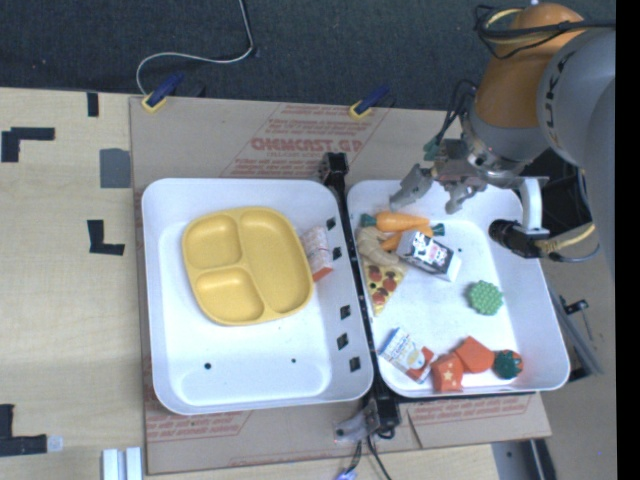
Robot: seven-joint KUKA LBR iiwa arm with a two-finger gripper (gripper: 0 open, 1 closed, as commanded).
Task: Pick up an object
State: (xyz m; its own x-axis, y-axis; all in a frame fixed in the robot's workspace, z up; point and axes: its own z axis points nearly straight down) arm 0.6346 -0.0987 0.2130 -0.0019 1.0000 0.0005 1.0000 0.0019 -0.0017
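Below the gripper [438,190], camera view: we list one toy carrot [403,222], orange, lying flat in the right bin [530,298], just under the spread, empty fingers [413,183]. We judge it light, rigid plastic, smooth and apt to roll; best pinched across its thick middle. Just beyond it from the gripper: one black-and-white carton [431,255], boxy, light, easier on its flat sides. Further below: pizza slice [381,280], thin, hard to get under. Well below: green round piece [485,297], red blocks [463,360]. Far to the side, in the left bin [165,298]: yellow divided tray [245,264].
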